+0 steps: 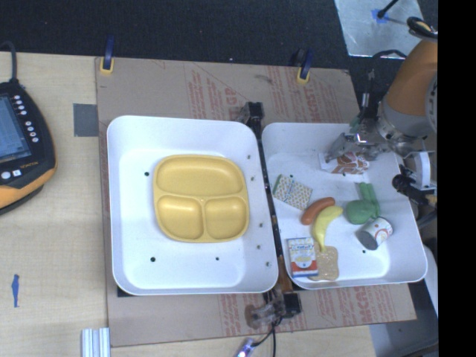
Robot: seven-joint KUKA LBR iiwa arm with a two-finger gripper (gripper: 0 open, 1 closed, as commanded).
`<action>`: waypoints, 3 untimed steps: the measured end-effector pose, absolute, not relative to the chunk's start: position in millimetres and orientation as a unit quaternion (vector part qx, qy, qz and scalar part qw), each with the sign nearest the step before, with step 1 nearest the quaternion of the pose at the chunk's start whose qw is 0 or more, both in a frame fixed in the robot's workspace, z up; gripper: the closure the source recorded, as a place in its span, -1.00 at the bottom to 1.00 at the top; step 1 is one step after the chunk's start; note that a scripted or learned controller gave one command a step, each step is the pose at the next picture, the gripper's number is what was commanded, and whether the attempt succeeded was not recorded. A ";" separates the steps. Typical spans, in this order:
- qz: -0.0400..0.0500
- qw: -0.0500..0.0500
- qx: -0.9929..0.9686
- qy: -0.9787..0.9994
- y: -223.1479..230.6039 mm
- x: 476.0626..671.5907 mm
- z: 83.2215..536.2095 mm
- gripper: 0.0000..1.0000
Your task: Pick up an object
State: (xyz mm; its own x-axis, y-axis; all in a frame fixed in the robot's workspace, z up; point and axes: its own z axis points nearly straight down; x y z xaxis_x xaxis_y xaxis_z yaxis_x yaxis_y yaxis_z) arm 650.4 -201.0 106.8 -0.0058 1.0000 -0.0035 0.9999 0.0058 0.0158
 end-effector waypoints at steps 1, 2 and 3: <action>0.002 0.013 0.705 0.709 -152.2 662.7 104.3 -1.00; 0.005 0.013 0.704 0.710 -150.3 664.3 116.8 1.00; 0.005 0.012 0.704 0.710 -150.1 664.3 116.6 -1.00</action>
